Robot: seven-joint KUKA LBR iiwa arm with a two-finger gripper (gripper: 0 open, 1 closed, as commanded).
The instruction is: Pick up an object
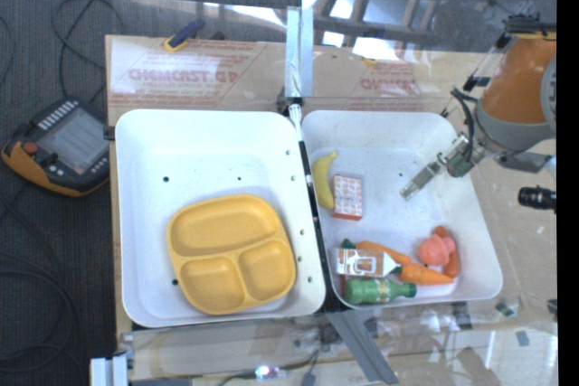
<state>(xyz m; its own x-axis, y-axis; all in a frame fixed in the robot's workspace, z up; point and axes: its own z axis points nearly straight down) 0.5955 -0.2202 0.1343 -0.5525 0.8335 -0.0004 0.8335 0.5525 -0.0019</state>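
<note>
Six small items around one set of jaws, poised over the white floor of the right bin (pixel 380 131), toward its far right side. Impossible to tell from this slant whether released or clenched. Behind them, the grey arm with its orange band (pixel 520 95), reaching in from the right.

Well apart from the jaws, to their left: a yellow banana (pixel 323 179) against the bin's left wall, with a red-and-white packet (pixel 347 196) just beside it. Along the near wall: an orange carrot (pixel 407 265) lying crosswise, a small red-and-white carton (pixel 360 264) touching its left end, a green bottle (pixel 378 290) on its side just in front, and a pink-orange toy (pixel 440 250) by the carrot's right end.

Across the divider, in the left bin (pixel 145 149), toward its near side: a yellow three-compartment plate (pixel 232 252).

Under both bins, a tabletop (pixel 208 77) covered with a printed sheet, with a blue-and-yellow object (pixel 184 33) at its far edge. On the dark floor to the left, an orange-edged control pendant (pixel 59 146) among loose cables.
</note>
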